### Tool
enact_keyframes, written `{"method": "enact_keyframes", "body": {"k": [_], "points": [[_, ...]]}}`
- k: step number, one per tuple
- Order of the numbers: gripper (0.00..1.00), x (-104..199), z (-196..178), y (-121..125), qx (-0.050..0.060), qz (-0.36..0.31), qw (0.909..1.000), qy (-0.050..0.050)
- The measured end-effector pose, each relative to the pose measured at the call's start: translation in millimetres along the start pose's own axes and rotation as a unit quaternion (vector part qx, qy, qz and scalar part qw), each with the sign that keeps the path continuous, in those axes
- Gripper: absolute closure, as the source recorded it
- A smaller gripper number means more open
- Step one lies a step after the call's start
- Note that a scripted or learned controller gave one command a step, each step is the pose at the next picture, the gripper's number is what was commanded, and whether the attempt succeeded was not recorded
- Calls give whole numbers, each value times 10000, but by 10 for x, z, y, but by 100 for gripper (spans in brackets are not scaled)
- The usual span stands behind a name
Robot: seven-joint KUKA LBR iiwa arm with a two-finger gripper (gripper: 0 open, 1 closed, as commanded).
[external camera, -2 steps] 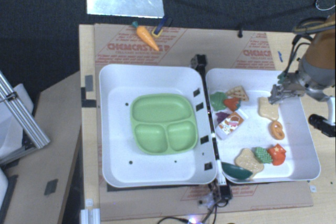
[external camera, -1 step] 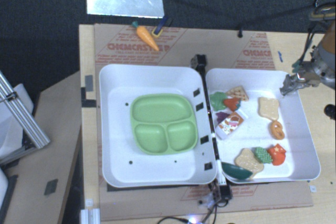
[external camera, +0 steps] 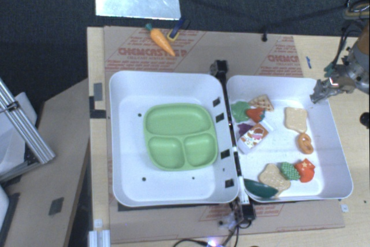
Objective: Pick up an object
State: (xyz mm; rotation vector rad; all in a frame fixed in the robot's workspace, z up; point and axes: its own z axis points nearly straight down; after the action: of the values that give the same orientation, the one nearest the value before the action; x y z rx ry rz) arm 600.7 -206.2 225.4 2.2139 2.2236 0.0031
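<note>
**A robot test bench in a lab, by all I can see**

From my seat at the far end, this looks like a research lab, not a home or kitchen. I see a plywood bench (external camera: 69, 124) topped with a protective sheet of printed cardboard (external camera: 191, 46), and two white bins (external camera: 124, 87) clipped together along the middle. The food in the right bin (external camera: 338, 147) is toy food, and a toy carrot (external camera: 162, 41) lies loose on the cardboard. Dark carpet (external camera: 46, 8) surrounds the bench, an aluminium frame (external camera: 23, 130) stands at its left, and cables (external camera: 231, 6) trail across the floor.
</note>
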Motion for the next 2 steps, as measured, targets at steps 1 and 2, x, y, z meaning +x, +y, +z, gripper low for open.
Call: {"method": "enact_keyframes", "body": {"k": [1,2], "points": [[100,450,-61,101,2,-24,10000,8],[100,987,-66,166,8,-26,10000,10]]}}
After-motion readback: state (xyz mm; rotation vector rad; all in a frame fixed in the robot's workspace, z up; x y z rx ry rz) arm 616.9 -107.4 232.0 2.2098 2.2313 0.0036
